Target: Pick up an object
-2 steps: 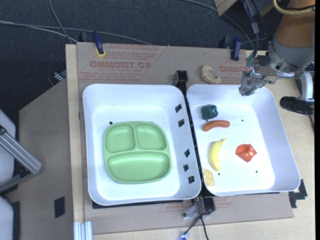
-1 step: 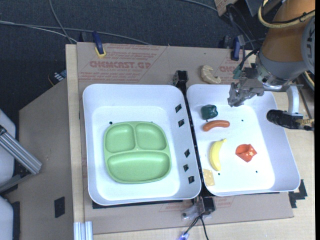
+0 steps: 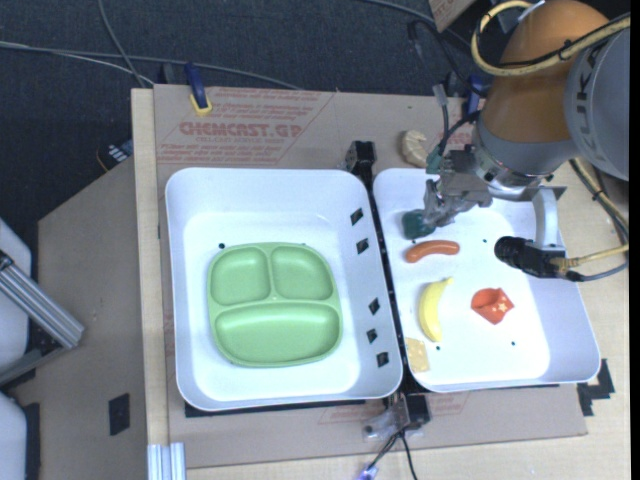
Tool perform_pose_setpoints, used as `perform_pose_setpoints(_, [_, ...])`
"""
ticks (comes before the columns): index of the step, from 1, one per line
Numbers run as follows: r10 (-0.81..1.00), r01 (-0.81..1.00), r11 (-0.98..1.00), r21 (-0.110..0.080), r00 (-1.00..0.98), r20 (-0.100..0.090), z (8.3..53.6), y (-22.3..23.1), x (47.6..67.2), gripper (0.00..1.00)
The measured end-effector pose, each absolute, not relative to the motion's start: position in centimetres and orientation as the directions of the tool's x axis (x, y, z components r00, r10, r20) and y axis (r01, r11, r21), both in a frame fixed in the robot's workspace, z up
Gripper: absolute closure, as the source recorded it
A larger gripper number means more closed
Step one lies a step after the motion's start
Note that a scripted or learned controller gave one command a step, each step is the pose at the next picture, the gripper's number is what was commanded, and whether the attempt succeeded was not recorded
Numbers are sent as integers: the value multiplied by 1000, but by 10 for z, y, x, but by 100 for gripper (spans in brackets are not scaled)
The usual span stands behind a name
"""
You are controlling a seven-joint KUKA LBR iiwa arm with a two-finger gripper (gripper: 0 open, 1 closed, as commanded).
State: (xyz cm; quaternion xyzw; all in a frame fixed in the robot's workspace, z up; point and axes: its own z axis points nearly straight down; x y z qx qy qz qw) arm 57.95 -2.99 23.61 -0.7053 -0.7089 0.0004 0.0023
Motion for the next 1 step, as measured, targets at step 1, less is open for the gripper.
perform_pose_setpoints(1, [1000, 1000, 6, -4, -5, 4, 240, 22, 549, 100])
